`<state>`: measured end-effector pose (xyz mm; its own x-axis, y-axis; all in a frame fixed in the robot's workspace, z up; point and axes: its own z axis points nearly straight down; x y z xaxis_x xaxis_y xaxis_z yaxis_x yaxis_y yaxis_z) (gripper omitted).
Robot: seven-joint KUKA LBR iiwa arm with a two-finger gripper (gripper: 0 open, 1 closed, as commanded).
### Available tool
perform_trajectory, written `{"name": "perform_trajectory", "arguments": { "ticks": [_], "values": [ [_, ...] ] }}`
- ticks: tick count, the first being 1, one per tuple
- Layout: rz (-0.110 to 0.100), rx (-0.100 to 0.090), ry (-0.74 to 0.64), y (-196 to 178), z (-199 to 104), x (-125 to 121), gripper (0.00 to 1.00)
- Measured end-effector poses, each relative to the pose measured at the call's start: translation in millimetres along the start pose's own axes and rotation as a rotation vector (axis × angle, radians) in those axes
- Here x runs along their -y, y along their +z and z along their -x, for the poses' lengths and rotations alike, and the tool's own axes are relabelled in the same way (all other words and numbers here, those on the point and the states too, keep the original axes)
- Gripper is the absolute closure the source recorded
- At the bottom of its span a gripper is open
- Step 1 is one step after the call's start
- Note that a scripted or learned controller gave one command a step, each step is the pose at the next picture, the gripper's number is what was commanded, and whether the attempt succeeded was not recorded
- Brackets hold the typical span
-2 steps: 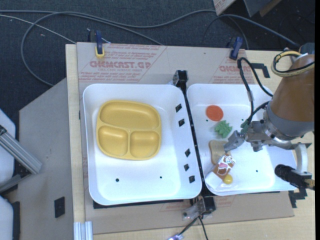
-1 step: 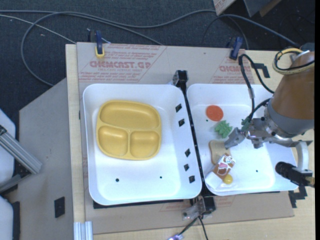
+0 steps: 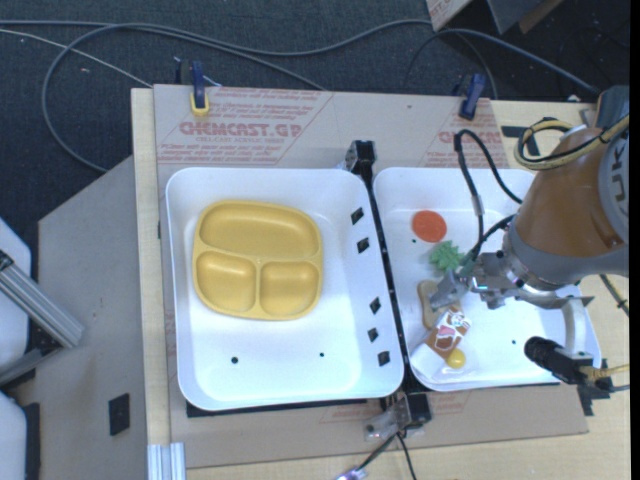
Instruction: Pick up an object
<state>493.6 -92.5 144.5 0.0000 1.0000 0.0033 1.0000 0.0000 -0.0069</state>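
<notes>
Jaws (image 3: pixel 462 286): state unclear from where I stand; whether they are spread or pressed together, I cannot tell, the metal parts blur together against the white. They sit low inside the right bin (image 3: pixel 500 373), just above and right of a small red-and-white object (image 3: pixel 449 330).

Landmark: the right bin. Within it, toward its far left corner, an orange-red disc (image 3: pixel 430 226). Just nearer than the disc, a green leafy piece (image 3: pixel 446 257), right beside the jaws. Along the bin's left side, a tan piece (image 3: pixel 431 298), partly hidden, touching or nearly touching the red-and-white object. At the bin's near left, a small yellow ball (image 3: pixel 455 359), just below the red-and-white object. Nothing seen pinched.

Arm (image 3: pixel 570 218), grey with orange band, crosses the bin's right half from the right edge; black cables loop over it.

Left of the right bin, touching it along a black divider strip (image 3: pixel 372 268): the left bin (image 3: pixel 200 368), carrying a yellow three-compartment tray (image 3: pixel 258 258) in its far half.

Both bins rest on a worktop (image 3: pixel 260 128) with red printed lettering; blue clamps (image 3: pixel 198 80) at its far edge.
</notes>
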Motion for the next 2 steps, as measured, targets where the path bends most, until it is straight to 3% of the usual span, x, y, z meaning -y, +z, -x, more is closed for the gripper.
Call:
{"name": "perform_trajectory", "arguments": {
  "ticks": [1, 2],
  "values": [
    [0.000, 0.000, 0.000, 52.8, -0.6, 0.5, 0.00],
    [0.006, 0.001, 0.001, 39.1, -0.5, -0.7, 1.00]
  ]
}}
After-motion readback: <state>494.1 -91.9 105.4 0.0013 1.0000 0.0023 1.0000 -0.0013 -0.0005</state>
